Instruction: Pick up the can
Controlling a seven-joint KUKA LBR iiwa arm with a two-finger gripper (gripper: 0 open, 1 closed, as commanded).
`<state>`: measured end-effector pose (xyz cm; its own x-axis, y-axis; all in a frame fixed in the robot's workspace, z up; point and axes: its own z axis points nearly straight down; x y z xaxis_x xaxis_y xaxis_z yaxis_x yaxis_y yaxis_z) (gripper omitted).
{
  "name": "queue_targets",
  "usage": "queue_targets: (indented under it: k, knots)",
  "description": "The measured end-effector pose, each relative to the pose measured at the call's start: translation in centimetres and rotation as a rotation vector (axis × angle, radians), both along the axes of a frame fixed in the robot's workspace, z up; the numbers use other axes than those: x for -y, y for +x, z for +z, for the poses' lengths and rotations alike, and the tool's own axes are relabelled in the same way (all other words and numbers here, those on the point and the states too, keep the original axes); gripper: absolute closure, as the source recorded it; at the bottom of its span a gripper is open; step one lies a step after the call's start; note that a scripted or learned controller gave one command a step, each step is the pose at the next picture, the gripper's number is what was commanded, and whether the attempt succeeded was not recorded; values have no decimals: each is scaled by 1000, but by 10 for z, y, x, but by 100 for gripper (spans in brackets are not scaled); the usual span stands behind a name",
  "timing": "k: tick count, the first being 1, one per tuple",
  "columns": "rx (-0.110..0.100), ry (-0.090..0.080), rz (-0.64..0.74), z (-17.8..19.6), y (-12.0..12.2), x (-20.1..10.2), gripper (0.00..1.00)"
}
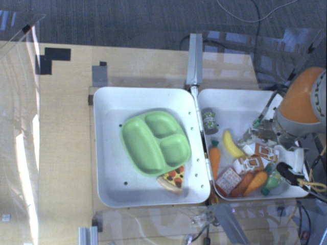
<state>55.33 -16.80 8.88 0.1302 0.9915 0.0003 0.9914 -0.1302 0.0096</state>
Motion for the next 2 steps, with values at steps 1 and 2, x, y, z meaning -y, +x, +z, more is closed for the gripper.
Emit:
queue_targets:
  k: [1, 2]
  knots:
    - [9, 5, -78, 0, -59, 28, 0]
    - [-3, 0, -186, 156, -21, 20, 0]
